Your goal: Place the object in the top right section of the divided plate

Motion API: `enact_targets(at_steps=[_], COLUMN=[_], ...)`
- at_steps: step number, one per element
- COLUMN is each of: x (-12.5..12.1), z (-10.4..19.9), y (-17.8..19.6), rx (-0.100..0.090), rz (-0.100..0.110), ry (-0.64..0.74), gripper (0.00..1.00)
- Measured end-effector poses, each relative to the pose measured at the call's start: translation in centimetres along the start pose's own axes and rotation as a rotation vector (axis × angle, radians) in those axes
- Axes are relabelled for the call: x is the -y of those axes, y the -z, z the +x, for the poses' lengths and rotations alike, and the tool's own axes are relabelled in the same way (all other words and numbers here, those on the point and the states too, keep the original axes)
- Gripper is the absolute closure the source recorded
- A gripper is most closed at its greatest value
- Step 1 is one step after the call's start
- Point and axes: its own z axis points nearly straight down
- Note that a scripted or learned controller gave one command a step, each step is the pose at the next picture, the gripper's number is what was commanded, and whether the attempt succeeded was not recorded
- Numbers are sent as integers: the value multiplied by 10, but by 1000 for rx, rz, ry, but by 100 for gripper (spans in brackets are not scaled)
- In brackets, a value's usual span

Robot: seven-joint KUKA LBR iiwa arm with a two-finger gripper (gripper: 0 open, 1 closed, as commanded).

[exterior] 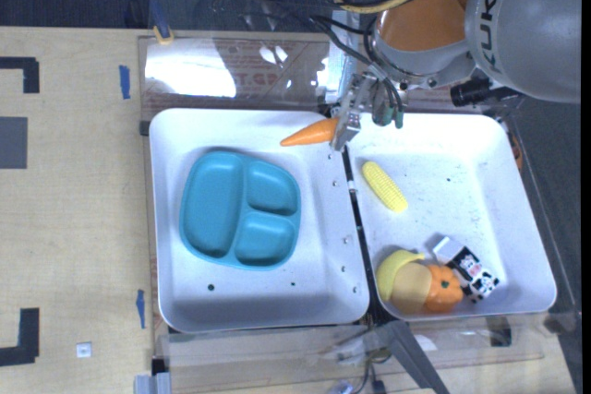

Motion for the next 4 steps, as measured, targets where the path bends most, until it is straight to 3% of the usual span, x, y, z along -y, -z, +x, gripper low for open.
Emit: enact_targets(at_steps=[2,3,4], x=[-36,-14,77], z=[-6,-12,-39], y=[148,213,211], rx=[4,3,1], rz=[-2,-2,-2], ry=[625,867,1134], gripper=[100,100,100])
